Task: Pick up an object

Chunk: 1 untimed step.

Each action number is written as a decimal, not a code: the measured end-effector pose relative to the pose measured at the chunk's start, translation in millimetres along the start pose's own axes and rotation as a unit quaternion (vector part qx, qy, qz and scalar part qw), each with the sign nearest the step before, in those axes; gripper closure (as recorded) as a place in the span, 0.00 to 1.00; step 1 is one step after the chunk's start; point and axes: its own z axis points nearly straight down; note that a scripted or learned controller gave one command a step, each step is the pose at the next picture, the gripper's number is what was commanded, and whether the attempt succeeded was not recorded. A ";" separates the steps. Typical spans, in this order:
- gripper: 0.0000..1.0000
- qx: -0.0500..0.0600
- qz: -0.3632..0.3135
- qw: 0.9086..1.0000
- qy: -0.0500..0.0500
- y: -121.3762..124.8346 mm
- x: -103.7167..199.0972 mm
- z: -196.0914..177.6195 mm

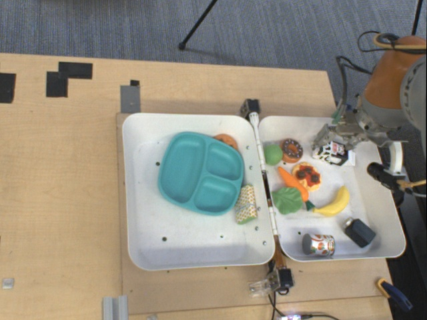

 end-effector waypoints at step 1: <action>0.00 0.001 0.002 1.000 -0.002 13.7 0.3 12.1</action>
